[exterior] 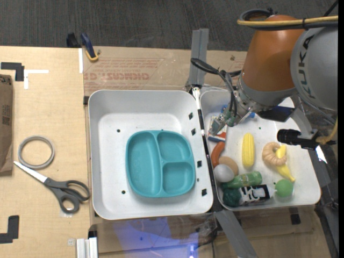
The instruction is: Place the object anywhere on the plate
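While the grey arm with its orange band (269, 52) reaches in from the right, its gripper (219, 124) hangs low over the far left corner of the right white bin (306, 195); whether anything sits in its grasp cannot be told from this view. In that bin lie a yellow corn cob (248, 150), an orange-and-yellow toy (274, 153), a yellow banana-like piece (285, 172), a green ball (284, 189), a green bottle (243, 179), a white egg (223, 172), a tan egg-shaped piece (229, 162) and a red sausage-like piece (216, 151). The teal three-compartment plastic plate (160, 163) rests in the middle of the left white bin (102, 144). On the bench to the left lie grey-handled scissors (56, 186) and a roll of tape (36, 151).
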### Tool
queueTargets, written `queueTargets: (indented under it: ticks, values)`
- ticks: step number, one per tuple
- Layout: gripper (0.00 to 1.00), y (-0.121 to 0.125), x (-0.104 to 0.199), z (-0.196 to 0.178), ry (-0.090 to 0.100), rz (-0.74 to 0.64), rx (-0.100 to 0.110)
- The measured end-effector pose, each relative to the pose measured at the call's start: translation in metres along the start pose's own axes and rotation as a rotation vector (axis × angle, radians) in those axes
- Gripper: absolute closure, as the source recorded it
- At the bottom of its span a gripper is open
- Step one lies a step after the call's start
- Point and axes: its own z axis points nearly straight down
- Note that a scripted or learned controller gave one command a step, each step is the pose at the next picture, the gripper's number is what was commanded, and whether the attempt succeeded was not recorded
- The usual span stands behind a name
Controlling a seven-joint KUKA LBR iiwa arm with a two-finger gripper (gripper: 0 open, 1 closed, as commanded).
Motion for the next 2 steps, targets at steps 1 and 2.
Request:
queueTargets:
  ticks: [1,2]
  values:
    - [1.0,-0.026,0.062,0.04,0.001,0.101,0.0]
    - [1.0,0.037,-0.012,0.039,-0.002,-0.116,-0.003]
